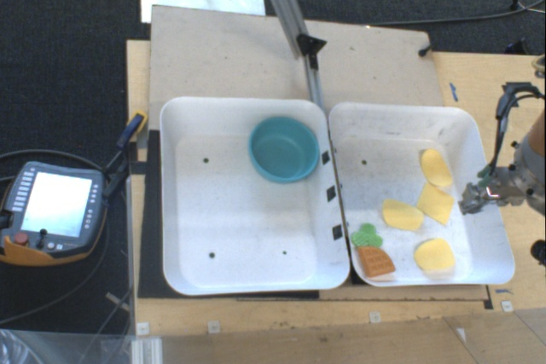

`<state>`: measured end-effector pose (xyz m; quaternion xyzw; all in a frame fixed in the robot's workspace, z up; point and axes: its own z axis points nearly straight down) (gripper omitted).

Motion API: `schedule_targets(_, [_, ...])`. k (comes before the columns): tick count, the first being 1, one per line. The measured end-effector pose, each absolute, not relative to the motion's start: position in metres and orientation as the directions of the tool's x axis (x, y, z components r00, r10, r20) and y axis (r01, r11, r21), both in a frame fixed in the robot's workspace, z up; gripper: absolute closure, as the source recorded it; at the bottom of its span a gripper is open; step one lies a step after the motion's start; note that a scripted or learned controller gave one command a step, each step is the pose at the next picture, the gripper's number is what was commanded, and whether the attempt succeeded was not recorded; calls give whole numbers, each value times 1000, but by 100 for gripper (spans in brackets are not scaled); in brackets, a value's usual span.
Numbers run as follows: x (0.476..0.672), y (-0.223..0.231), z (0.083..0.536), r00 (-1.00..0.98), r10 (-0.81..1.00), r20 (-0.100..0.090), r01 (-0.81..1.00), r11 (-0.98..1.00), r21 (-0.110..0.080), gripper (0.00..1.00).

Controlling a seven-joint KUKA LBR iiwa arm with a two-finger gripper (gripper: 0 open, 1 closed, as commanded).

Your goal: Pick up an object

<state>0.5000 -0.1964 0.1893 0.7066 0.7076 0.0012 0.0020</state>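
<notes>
claw [472, 199] sits at the right bin's [401, 119] right rim, beside the yellow pieces [436, 203] clustered lower right in the frame, likely lining up a pick; whether it is apart or together i cannot tell. teal bowl [284, 149] rests in the left bin [196, 209].

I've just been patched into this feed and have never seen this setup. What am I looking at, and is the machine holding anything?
One camera looks down at a slant on a bench with two white bins. The left bin holds a teal bowl. The right bin holds four yellow pieces and a toy carrot, orange with a green top. The robot arm reaches in from the right; its pincer sits at that bin's right rim, beside the yellow pieces. I see nothing held in it.
</notes>
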Motion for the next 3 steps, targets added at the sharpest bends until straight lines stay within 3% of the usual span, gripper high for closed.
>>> schedule_targets(2, [504,-198,296,-1,1000,-1,1000,1,5,100])
schedule_targets(3, [530,-151,280,-5,1000,1,1000,5,0,100])
